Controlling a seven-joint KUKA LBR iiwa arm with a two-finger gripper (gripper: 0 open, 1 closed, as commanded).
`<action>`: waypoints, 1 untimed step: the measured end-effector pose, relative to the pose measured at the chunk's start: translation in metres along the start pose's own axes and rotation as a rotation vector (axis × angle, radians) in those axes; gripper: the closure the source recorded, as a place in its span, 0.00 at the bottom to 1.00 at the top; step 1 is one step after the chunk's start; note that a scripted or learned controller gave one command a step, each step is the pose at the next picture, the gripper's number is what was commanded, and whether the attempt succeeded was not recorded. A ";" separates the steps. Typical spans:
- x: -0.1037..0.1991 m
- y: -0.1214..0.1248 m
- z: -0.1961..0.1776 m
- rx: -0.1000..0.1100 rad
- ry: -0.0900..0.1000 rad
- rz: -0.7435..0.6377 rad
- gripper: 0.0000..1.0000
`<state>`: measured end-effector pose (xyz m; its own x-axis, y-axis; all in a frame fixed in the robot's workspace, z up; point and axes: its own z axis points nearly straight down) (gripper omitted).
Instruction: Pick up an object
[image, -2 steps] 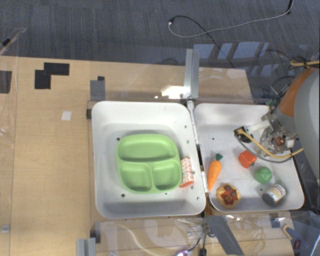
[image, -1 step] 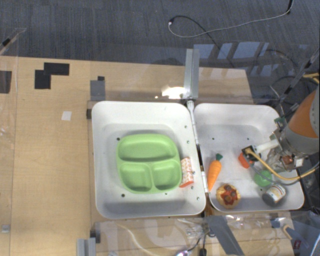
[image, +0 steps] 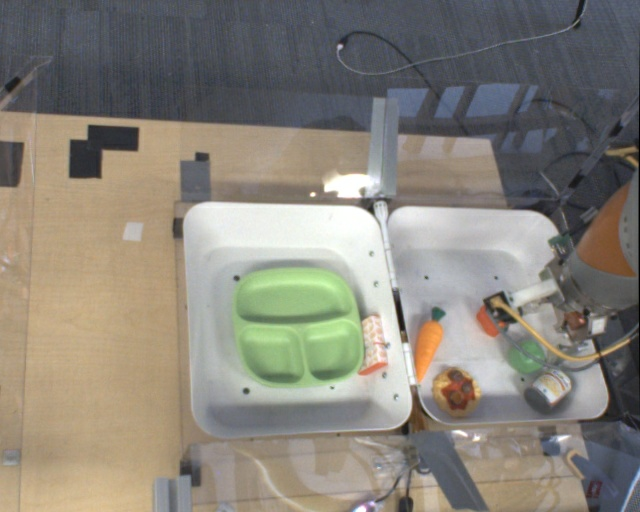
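The right bin holds several small things. An orange toy carrot with a green top lies near its left wall. A round red and yellow toy food piece sits at the front. A small orange-red thing lies mid-bin, with a green thing and a grey can to its right. My gripper hangs low over the bin's right side, just above and right of the green thing. Nothing shows in its grasp.
The left bin bears a green divided plate. A small red and white packet leans by that bin's right wall. A metal divider separates the bins. The arm's orange band overhangs the right rim.
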<state>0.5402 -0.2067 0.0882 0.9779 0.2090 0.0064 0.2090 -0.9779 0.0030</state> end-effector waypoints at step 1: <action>-0.014 -0.005 -0.038 0.004 -0.003 0.000 0.00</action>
<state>0.5251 -0.2051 0.1263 0.9779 0.2090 0.0030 0.2090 -0.9779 -0.0007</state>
